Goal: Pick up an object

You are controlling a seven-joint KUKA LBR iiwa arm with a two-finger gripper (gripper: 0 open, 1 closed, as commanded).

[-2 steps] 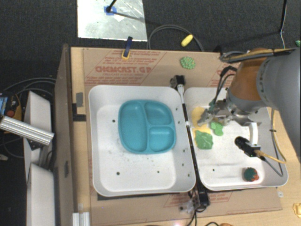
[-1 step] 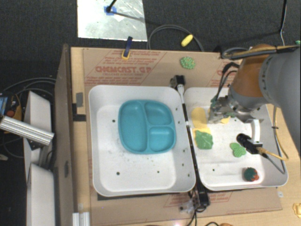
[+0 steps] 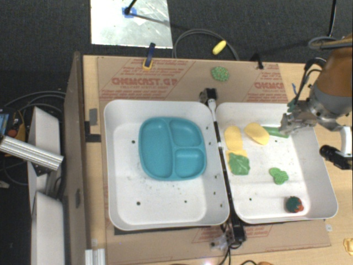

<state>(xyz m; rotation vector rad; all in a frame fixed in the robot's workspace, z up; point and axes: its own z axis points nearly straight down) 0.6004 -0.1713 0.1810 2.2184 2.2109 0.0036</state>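
My worry is a miss: the pincer (image 3: 289, 123) sits low at the right bin's (image 3: 325, 200) far side, by a thin green piece (image 3: 274, 131) just beside the yellow lump (image 3: 257, 133). Closing here could pinch nothing or nudge the lump into the other yellow piece (image 3: 234, 138). I cannot tell how wide the pincer is, nor whether it touches anything.

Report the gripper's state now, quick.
Gripper: cannot be told; it is low over the right bin, beside a green strip and a yellow piece.
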